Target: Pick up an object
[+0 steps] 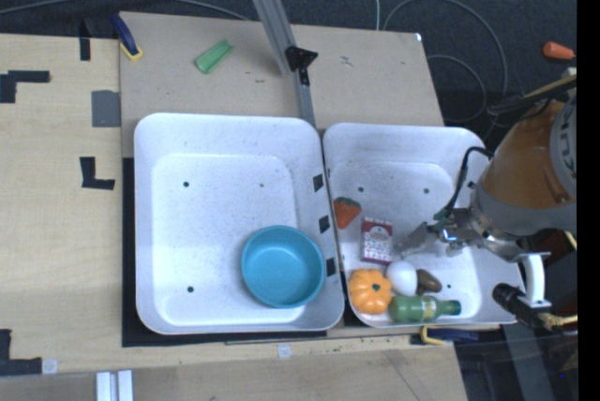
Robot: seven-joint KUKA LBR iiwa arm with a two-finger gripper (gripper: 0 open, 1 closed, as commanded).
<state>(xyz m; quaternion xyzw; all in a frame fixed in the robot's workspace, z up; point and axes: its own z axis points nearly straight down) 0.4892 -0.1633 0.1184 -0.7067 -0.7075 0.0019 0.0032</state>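
The right bin (398, 141) holds several small items near its front-left corner. There is a red-orange piece with a green top (347, 212), a red and white box (377, 240), an orange pumpkin (369, 291), a white egg (403, 277), a small brown item (429, 280) and a green bottle (424, 307) lying on its side. My gripper (414, 243) reaches in from the right and hangs just right of the red box, above the egg. Nothing shows in its grasp.
A blue bowl (281, 265) sits in the left bin (187, 137) near its front right. A grey pole (267, 1) slants over the bench behind the bins. A green block (213, 56) lies on the board at the back.
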